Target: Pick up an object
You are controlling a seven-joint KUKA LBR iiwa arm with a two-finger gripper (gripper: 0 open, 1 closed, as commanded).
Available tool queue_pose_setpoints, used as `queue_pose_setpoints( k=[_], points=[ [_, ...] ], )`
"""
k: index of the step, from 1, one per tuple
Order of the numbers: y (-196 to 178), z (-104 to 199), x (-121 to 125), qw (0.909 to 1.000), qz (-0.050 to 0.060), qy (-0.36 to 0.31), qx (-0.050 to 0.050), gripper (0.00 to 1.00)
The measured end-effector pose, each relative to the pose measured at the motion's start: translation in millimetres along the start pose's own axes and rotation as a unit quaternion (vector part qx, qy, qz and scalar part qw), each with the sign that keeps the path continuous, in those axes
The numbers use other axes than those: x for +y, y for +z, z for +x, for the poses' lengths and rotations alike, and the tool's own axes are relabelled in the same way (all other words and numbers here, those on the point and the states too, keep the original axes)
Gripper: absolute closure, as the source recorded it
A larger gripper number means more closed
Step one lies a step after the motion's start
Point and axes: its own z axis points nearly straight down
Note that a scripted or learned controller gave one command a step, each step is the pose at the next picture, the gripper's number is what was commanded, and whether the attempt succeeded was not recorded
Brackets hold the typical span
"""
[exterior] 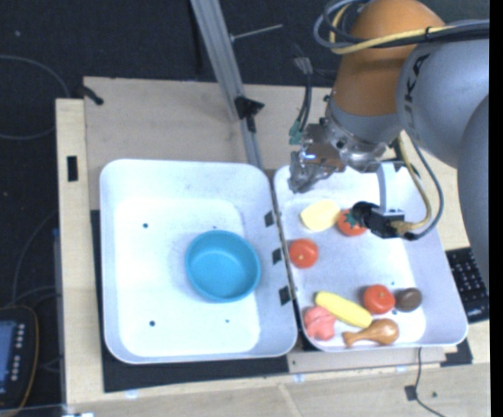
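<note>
the arm hangs in from the right, orange band (381, 24) up top, and the gripper (305, 176) sits low over the far left corner of the right bin (433, 294), just past the pale yellow piece (320, 216). whether anything is in its grasp i cannot tell (the tip is a dark, blurred cluster against the bin rim). taking that pale yellow piece as our marker: right beside it, touching or nearly so, is a red tomato with a green top (352, 223), and past that a black cable fitting (377, 219) dangling from the wrist. just nearer the camera than the yellow piece, by the bin's left wall, a plain red ball-like fruit (302, 253). well nearer than the marker, along the bin's near edge, the rest of the toy food crowds together: a pink lumpy item (320, 321), a yellow banana (343, 309) lying at a slant, a brown drumstick (373, 332) under it, a second red tomato (378, 299) and a small dark brown piece (407, 299) beside that. well left of the marker, across the divide, the left bin (138, 189) carries a blue bowl (223, 266), upright, near its middle. a grey metal pole (221, 59) slants up from between the bins.
</note>
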Motion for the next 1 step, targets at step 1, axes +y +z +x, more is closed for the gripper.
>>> queue_pose_setpoints(
  k=[1],
  points=[
    [6.4,42.7,-15.8,1.0,0.001,-0.001,0.0,1.0]
  ],
)
